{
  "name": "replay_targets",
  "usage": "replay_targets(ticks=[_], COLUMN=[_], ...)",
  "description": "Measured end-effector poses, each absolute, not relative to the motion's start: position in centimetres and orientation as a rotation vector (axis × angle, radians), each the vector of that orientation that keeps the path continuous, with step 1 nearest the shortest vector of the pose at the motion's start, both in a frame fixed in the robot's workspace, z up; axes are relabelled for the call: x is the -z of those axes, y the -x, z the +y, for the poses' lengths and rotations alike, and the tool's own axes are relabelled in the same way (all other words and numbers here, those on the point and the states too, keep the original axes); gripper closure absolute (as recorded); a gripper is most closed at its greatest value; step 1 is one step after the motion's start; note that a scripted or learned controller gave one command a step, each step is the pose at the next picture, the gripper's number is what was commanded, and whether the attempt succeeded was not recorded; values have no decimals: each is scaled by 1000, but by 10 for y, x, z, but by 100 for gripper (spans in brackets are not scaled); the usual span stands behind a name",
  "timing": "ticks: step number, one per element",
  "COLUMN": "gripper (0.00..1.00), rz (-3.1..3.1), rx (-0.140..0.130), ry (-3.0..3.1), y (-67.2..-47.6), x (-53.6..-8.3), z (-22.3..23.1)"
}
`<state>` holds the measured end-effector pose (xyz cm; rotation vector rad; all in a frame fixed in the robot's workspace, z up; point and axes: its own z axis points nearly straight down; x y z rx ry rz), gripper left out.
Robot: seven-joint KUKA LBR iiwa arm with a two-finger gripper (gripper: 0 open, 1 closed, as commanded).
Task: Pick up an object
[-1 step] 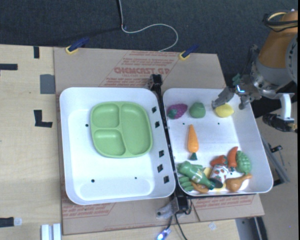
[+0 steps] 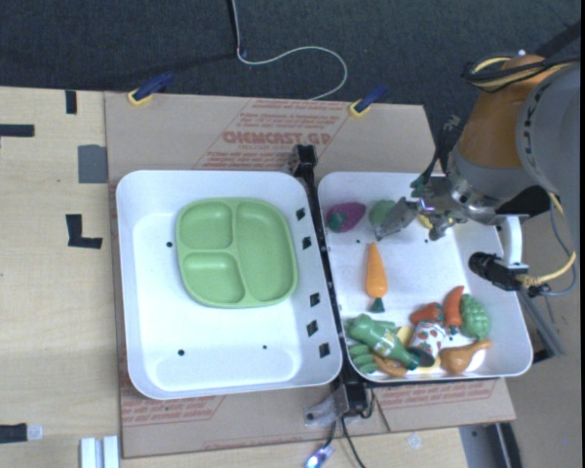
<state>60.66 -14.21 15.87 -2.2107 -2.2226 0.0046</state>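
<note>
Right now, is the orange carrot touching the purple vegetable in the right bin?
Apart. The camera view shows bare white bin floor between the carrot and the purple vegetable, which lies further up near the divider.

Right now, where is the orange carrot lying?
The carrot lies in the right bin, near its middle, apart from other items. The purple vegetable is above it in the camera view, and the toy pile below.

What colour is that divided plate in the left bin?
Light green, clearest in the camera view: divided plate.
</note>
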Motion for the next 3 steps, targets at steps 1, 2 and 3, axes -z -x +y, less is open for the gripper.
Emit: replay_targets(ticks=[1,2,3], gripper=[0,0,100], rz=[-2225,-2214,-2221], rx=[-1,-12,-4], ry=[2212,2215,2216], y=[-570,-551,-553], x=[-185,-91,-106], z=[-84,-95,-94])
